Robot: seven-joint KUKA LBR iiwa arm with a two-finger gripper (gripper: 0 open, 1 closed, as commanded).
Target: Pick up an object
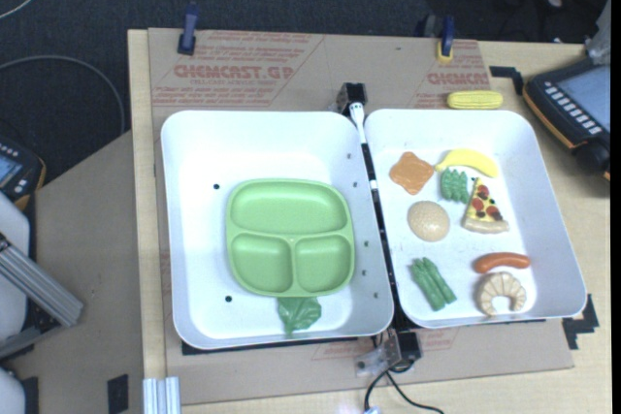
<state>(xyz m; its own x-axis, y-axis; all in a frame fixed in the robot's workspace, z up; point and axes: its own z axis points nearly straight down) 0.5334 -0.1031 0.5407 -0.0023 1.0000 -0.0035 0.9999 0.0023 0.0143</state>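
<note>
Dark carpet surrounds the table [291, 63], which carries two white bins. Toy foods lie untouched in the right bin [543, 170]: pizza slice [483, 206], banana [472, 161], sausage [502, 261], croissant [502, 292]. A green divided plate [289, 236] sits in the left bin [194, 208]. Nothing is lifted; picking seems wholly ahead, and the pincer's state cannot be told.

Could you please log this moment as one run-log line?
left bin: green tray, lettuce leaf | right bin: pizza slice, croissant | nothing grasped yet
</note>
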